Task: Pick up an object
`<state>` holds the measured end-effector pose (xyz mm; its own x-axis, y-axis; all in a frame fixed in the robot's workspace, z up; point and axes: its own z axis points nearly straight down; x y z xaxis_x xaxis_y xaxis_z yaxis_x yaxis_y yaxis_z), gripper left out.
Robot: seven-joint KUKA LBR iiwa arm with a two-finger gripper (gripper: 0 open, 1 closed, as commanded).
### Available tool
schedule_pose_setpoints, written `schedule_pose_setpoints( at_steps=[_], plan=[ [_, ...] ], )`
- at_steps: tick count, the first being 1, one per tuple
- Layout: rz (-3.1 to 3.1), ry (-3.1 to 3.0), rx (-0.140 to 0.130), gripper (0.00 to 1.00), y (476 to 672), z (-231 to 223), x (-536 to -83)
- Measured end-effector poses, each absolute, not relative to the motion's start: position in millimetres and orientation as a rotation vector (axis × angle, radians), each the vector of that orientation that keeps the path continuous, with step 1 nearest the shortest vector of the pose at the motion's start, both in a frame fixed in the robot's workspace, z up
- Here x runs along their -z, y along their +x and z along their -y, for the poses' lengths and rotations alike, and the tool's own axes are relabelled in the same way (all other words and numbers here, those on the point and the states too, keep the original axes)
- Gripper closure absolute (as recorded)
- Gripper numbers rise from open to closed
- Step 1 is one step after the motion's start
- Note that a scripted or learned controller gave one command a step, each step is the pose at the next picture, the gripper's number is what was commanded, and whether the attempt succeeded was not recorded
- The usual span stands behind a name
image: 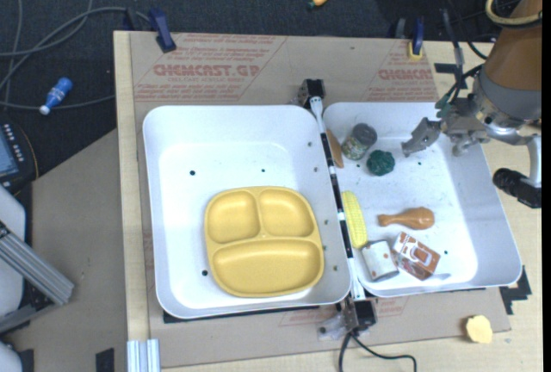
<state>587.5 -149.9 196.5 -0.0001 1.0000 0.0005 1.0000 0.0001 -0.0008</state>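
Camera view, looking down at a slant on 2 shallow white bins side by side. Left bin (172, 146) taken up by 1 yellow divided plate (263, 241) with 3 compartments, lying flat toward the near side. Right bin (482, 232) scattered with small items: a yellow corn cob (354, 218) lying along the wall shared with the left bin, a dark green lump (380, 162) and a grey-green round can (362, 138) close together toward the far side, a tan toy drumstick (409, 218) near the middle, a small white box (379, 260) and a red-and-white packet (417, 257) just beside each other at the near edge. Gripper (439, 138) over the far right part of the right bin, fingers spread apart with nothing between them, to the right of the green lump and apart from it. Grey arm with orange band (516, 60) reaching in from the right.
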Motion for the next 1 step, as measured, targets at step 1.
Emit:
schedule_pose_setpoints(
  at_steps=[1],
  plan=[
    [2.222,-2.210,-0.004,0.00,592.6,90.4,-78.1]
  ],
)
